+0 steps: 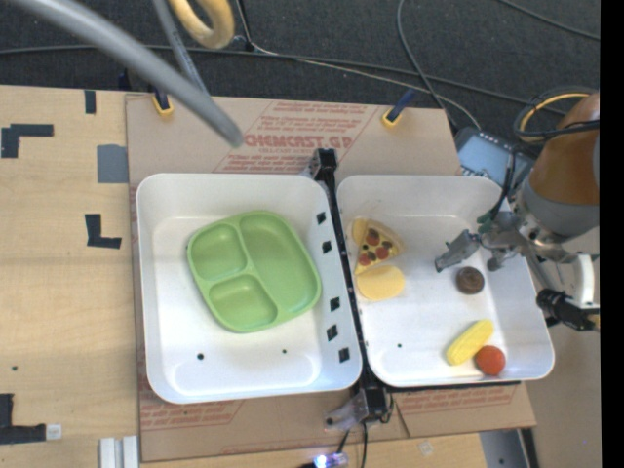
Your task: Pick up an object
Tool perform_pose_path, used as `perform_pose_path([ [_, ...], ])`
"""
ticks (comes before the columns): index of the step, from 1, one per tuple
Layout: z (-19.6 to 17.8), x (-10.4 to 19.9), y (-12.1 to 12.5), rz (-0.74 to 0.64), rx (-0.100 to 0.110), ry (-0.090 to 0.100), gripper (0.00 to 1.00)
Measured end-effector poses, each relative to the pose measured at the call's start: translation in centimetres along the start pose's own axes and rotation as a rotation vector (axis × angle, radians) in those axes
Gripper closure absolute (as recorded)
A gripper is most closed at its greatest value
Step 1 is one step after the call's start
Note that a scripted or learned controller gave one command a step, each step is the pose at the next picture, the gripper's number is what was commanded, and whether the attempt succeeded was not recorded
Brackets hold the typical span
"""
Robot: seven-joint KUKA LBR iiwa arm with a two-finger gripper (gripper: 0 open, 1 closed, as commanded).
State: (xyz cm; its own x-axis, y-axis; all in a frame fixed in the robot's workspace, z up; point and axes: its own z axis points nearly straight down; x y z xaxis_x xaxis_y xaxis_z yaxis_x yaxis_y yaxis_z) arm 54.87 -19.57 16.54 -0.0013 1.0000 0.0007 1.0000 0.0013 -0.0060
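Observation:
The right bin [419,198] holds a pizza slice toy [373,243], a pale yellow oval piece [380,283], a small brown round piece [470,280], a yellow corn cob [467,342] and a red ball [490,360]. My gripper [472,257] hangs over the right side of this bin, just above the brown round piece. Its fingers [452,255] are spread open, with nothing between them. The arm's wrist comes in from the right.
A green three-compartment plate [255,269] lies in the left bin [156,291]. A black divider [336,281] runs between the two bins. Cables cross the dark floor behind the bench.

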Motion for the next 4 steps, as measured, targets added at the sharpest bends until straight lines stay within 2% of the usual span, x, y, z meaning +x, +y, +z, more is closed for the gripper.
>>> perform_pose_path([
  [1,5.6,-0.5,-0.5,0.002,-0.013,-0.009,0.0],
  [2,4.0,-0.7,-0.2,0.002,-0.021,-0.013,1.0],
  [3,-2.3,-0.8,0.1,0.0,-0.011,-0.003,1.0],
  [4,-4.9,-0.8,0.2,0.0,-0.008,-0.001,1.0],
])
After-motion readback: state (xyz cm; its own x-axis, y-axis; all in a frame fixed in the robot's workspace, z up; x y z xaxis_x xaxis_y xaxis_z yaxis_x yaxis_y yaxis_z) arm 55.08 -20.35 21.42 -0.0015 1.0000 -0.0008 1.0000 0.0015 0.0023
